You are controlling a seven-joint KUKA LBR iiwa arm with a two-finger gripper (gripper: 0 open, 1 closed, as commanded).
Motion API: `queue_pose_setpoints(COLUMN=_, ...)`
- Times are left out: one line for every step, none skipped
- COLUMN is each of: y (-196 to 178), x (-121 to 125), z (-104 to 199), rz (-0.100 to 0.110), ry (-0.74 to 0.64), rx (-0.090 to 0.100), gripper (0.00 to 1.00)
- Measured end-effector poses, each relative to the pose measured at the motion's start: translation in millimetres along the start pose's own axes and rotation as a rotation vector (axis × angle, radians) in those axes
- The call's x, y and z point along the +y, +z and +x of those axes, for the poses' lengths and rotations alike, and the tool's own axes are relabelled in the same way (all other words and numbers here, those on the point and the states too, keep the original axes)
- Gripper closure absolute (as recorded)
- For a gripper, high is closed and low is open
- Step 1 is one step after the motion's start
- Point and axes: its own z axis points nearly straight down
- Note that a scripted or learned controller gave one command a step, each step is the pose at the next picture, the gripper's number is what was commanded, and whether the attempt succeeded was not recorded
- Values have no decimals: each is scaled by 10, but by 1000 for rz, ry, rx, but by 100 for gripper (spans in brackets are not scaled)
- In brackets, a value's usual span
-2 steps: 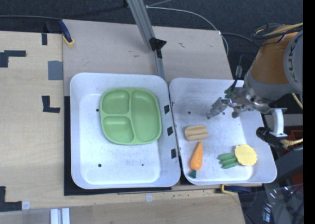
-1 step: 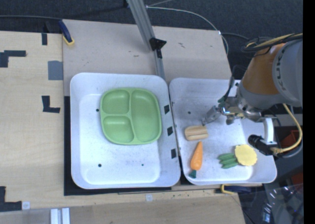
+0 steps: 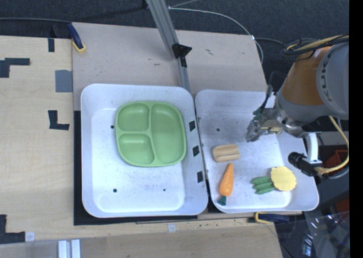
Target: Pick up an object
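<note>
A green divided plate (image 3: 151, 133) fills the left bin (image 3: 96, 194). In the right bin (image 3: 227, 104) lie a tan block (image 3: 226, 152), a toy carrot (image 3: 227, 180) and a yellow-green toy (image 3: 276, 180). The end effector (image 3: 253, 132), grip state unclear, hovers just right of the block; a descent there risks missing it.

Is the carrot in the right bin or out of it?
In: the carrot lies flat on the right bin's floor, below the bread roll.

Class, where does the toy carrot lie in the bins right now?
The carrot lies in the right bin, near its front edge, just below the tan block and left of the yellow-and-green toy.
</note>
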Motion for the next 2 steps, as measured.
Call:
queue_pose_setpoints(y=-620, x=-3, z=-52, rz=-8, ry=2, rx=-2, gripper=100)
queue_pose_setpoints(y=-1152, x=8, z=-51, rz=-8, ry=1, rx=-2, gripper=100)
